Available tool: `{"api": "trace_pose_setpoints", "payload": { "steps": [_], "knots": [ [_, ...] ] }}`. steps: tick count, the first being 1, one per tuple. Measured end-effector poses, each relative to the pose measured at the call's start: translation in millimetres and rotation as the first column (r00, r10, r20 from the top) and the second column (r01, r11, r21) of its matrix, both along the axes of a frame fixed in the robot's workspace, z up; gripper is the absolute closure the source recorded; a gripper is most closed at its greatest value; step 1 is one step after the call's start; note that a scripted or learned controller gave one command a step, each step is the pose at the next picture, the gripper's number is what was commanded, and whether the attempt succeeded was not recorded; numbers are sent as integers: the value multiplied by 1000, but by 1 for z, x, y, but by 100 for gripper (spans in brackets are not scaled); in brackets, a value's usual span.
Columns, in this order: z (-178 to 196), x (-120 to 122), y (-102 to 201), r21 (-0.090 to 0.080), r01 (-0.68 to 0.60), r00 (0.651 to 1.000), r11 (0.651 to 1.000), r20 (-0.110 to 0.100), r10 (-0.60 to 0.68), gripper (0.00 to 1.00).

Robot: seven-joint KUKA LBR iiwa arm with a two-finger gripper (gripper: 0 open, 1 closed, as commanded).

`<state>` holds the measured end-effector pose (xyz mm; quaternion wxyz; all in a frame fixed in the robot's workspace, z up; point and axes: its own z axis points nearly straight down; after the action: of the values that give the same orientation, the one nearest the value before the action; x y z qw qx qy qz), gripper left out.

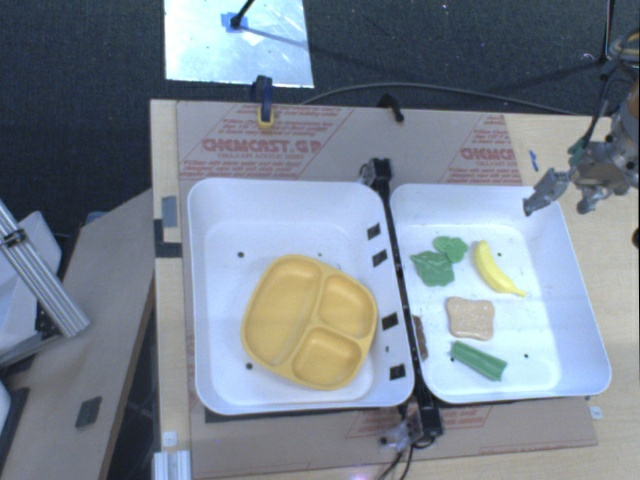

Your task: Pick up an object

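Gripper (562, 193) hangs above the far right corner of the right bin (580, 298) with its two fingers spread and nothing between them, so I judge the pick not yet begun. Below it that bin holds a banana (496, 268), green lettuce leaves (439, 260), a slice of toast (470, 318) and a green pod-like piece (478, 360), all untouched. The left bin (225, 268) holds a yellow divided plate (310, 320).

One fixed overhead camera looks down slantwise on both bins (300, 193).
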<state>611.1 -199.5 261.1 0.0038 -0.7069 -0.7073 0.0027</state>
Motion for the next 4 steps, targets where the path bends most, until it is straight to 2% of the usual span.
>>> {"api": "trace_pose_setpoints", "payload": {
  "steps": [1,3,4],
  "knots": [
    [7,2,1,-3,-3,1000,1000,11,3,0],
    [-87,-7,-4,-2,-1,1000,1000,9,1,0],
    [-148,-11,2,-1,-1,1000,1000,7,1,0]
  ]
}}
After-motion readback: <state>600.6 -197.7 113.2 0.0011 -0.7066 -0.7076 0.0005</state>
